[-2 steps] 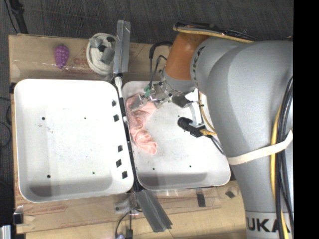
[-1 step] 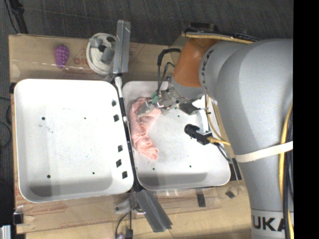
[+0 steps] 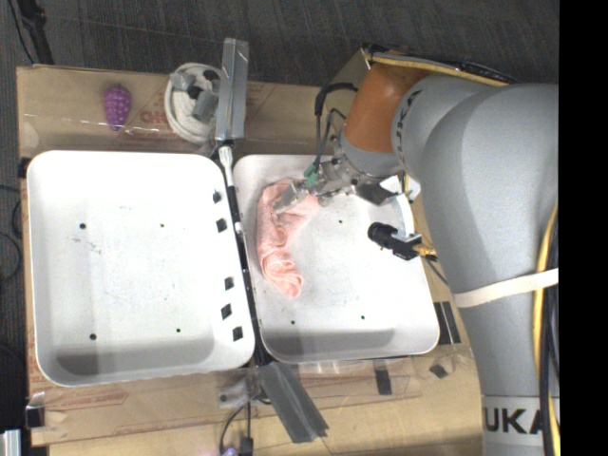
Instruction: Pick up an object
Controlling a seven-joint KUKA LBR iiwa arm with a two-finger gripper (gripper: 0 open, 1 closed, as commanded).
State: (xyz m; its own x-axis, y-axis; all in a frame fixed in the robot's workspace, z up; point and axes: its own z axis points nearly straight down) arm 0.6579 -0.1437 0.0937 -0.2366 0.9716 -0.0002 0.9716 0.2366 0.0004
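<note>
A crumpled pink cloth (image 3: pixel 278 236) lies in the right bin (image 3: pixel 380 302), along its left side. My gripper (image 3: pixel 313 184) hangs low at the cloth's upper right end, right at or touching the fabric there. The grey arm with its orange band reaches in from the right above the bin's far edge. The wrist hides the fingertips and the corner of cloth under them.
The left bin (image 3: pixel 123 274) stands beside the right one, with a metal divider (image 3: pixel 233 255) between them. A purple toy (image 3: pixel 117 105) and a coil of white cable (image 3: pixel 193 101) lie on the bench behind the left bin. A black part (image 3: pixel 394 239) sticks out over the right bin.
</note>
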